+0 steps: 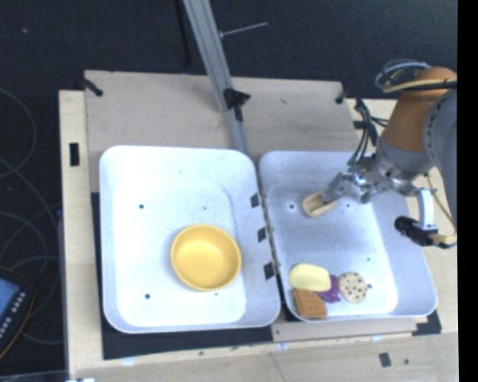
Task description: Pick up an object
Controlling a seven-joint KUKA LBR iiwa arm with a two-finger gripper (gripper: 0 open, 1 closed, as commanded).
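Nearest, the right bin's (382, 237) front edge holds a yellow piece (310, 276), a brown piece (309, 303), a purple bit (332, 294) and a speckled cookie (352, 286); a yellow bowl (205, 256) sits in the left bin (143, 181). Farther back, the gripper (334, 195) is closed on a tan block (317, 205), whose free end reaches leftward over the bin floor.

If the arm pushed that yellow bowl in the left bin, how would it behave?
The yellow bowl sits upright and looks squat, so it would probably slide rather than tip. Its smooth, plastic-looking wall may slip from a pinch. It stands alone in the left bin, so nothing should block it.

Arm (418, 134) — appearance
Grey body, orange band above the wrist; thin grey cables looped on top — dark metal gripper (333, 193).
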